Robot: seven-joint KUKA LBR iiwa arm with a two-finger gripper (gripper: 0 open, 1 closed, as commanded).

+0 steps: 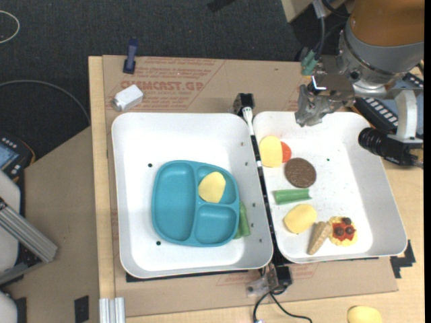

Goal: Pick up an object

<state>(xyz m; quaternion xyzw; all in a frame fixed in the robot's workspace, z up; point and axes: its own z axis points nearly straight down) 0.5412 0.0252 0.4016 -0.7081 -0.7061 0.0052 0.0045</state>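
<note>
My gripper [308, 116] hangs over the far edge of the right bin [367, 180], above and behind the objects, with nothing seen between its fingers. Below it lie a yellow piece [270, 151] with a red piece [285, 151] tucked behind it, and a brown round patty [300, 172]. Closer to the front are a green bean-like stick [291, 195], a yellow lump [300, 217], a tan cone [318, 237] and a yellow slice with red berries [343, 231].
The left bin [131, 180] holds a teal divided plate [176, 204] with a yellow piece [212, 187] in one compartment and a green strip [243, 222] by its right edge. A small white block [128, 97] and a blue item [130, 56] lie on the cardboard behind.
</note>
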